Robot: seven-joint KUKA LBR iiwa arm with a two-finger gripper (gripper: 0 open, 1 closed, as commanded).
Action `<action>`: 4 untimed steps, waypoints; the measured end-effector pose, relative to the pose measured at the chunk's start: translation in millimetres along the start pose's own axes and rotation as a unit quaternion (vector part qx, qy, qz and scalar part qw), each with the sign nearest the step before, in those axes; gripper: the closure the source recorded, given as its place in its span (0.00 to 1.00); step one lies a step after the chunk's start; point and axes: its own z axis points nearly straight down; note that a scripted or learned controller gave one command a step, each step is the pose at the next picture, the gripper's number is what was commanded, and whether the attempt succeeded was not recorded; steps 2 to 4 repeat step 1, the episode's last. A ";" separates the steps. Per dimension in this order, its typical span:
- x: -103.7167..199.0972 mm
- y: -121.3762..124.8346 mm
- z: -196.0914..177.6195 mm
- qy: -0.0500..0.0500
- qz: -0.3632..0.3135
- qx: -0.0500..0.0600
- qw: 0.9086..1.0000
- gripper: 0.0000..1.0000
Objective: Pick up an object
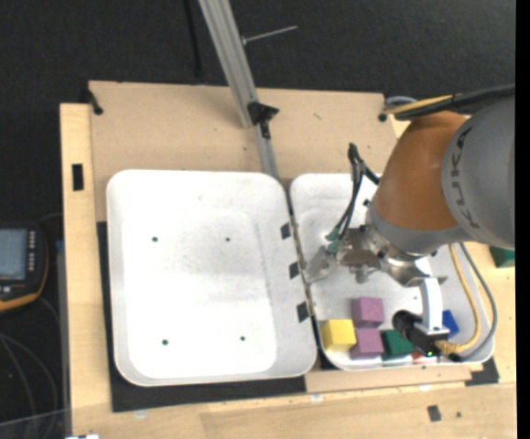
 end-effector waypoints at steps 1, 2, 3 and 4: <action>83.7 29.8 -3.1 0.001 -0.003 -0.003 1.000 0.00; 83.7 29.8 -3.1 0.001 -0.003 -0.003 1.000 0.00; 83.7 29.8 -3.1 0.001 -0.003 -0.003 1.000 0.00; 83.7 29.8 -3.1 0.001 -0.003 -0.003 1.000 0.00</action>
